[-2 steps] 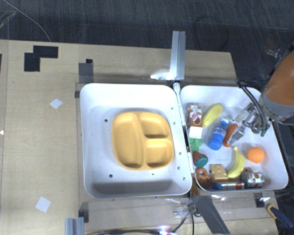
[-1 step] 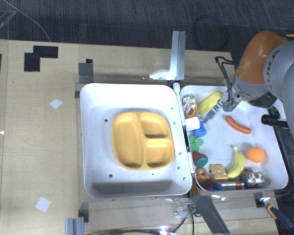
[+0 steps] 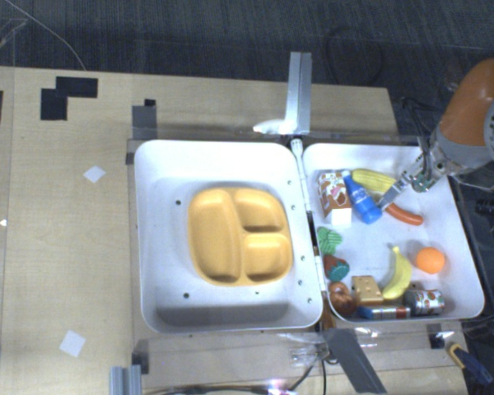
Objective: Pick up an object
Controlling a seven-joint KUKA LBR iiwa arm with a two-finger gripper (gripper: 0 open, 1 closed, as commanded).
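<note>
Wooden bench | gripper right of blue bottle, above sausage | grip state: cannot tell

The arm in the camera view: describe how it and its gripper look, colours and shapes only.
The arm enters from the right as a rounded body with a broad orange band over a grey wrist section. It narrows to a small metallic grey gripper with slim pale parts. No cables or markings can be made out on it.
</note>
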